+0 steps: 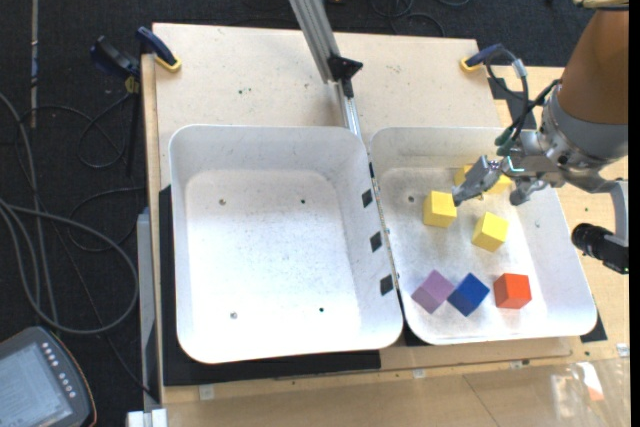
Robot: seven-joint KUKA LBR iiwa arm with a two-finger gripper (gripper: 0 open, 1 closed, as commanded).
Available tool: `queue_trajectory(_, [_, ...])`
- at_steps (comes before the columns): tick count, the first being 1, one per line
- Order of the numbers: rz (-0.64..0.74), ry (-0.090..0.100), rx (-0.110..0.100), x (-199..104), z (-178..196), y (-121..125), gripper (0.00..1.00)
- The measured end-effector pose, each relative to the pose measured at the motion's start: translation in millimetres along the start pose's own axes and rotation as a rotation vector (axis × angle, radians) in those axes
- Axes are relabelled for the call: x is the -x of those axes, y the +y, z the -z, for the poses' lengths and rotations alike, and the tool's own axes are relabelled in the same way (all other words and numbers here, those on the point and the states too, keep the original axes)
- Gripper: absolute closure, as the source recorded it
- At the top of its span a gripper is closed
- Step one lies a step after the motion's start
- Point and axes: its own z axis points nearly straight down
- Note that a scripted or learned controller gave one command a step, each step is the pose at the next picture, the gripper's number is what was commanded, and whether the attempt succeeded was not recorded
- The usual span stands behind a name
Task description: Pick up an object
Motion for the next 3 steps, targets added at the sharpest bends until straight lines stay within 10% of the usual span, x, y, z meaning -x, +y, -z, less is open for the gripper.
queue_trajectory(1, [-0.002,0.0,0.004,0,2,0,0.0])
queue_trajectory(3, [-0.003,0.001,-0.004,4,-116,14,0.0])
